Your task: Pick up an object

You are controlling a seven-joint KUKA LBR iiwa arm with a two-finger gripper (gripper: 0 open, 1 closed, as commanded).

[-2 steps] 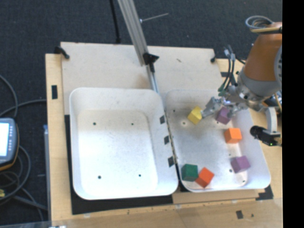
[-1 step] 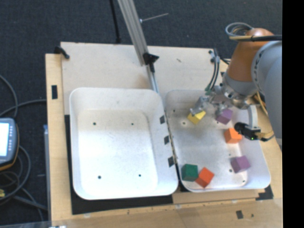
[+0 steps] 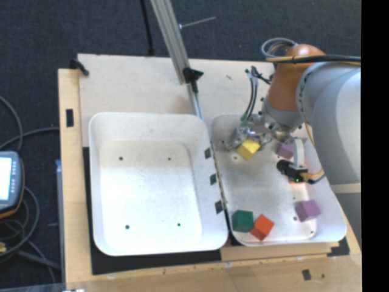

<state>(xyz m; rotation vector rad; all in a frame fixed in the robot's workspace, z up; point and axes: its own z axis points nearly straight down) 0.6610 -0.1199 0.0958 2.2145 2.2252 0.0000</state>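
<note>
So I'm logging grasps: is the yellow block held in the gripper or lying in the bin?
Cannot tell. The yellow block sits right at the gripper over the right bin, but the fingers around it are too blurred to read.

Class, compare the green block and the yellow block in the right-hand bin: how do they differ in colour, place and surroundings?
The green block is dark green; the yellow block is bright yellow. Green sits at the bin's near edge beside an orange block; yellow lies at the far end by the gripper. Both are small blocks.
</note>
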